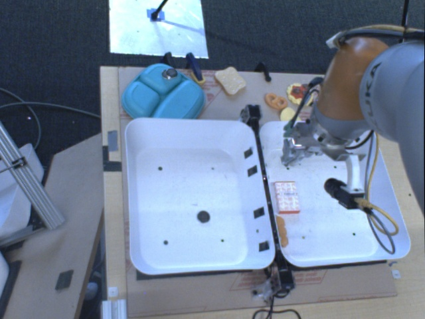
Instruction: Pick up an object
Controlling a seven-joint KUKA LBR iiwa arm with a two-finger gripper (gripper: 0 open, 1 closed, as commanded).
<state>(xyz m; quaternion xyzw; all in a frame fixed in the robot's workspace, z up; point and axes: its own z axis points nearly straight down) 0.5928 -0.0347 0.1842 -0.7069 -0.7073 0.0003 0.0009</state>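
The end effector (290,154) is low over the back left part of the right bin (332,239), near the divider between the two bins. It sits above bare white floor. The slant of the view and the wrist above it hide its tips, so how far open it is cannot be told, and nothing can be made out in its grasp. The grey arm (397,92) reaches in from the right.

Nearer the front of the same bin lies a small white box with a red print (287,197), flat on the floor just beside the divider and apart from the end effector. Further forward, against the divider wall, lies a small tan oblong piece (282,231).

The left bin (179,171) holds a small dark round disc (203,216) near its middle front.

Behind the bins, on the bench (114,205), sit a blue sectioned plate (163,93), a slice of toy toast (230,80) and an orange pretzel-shaped piece (275,101).
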